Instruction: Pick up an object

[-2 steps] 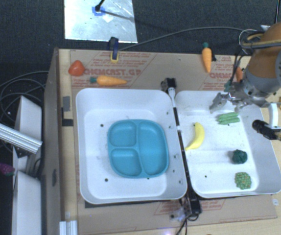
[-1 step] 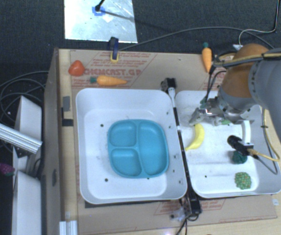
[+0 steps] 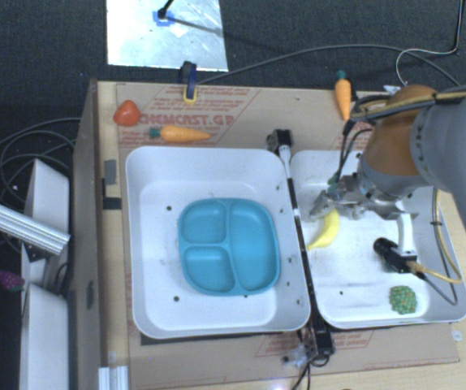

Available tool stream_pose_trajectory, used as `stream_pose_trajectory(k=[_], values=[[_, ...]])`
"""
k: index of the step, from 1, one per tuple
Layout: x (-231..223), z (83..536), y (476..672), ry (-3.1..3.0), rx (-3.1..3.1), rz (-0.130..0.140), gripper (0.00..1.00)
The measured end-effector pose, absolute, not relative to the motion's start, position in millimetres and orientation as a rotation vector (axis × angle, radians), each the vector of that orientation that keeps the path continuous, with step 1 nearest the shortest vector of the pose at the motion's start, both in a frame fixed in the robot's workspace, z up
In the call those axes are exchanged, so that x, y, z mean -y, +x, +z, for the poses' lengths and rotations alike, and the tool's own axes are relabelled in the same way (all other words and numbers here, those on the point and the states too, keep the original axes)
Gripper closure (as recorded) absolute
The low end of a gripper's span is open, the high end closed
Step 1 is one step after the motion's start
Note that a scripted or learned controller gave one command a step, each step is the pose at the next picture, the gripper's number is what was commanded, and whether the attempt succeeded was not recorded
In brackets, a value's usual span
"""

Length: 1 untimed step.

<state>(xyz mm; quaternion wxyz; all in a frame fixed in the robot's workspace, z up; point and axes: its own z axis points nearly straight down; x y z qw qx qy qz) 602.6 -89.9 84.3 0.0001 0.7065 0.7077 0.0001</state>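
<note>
Green lump [image 3: 403, 300] nearest; pincer [image 3: 327, 205] touching banana [image 3: 325, 231].

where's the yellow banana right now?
The yellow toy banana lies in the right white bin, near its left wall beside the divider, just below the gripper; the green bumpy piece sits toward the bin's lower right.

A yellow banana [image 3: 325, 232] lies tilted near the left wall of the right bin [image 3: 379, 319]; a green bumpy ball [image 3: 403, 299] sits near its front right corner.
</note>
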Motion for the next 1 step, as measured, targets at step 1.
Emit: stream_pose_trajectory(k=[1], values=[[90.3, 95.1, 603.4, 2.218, -2.222, 0.003, 1.0]])
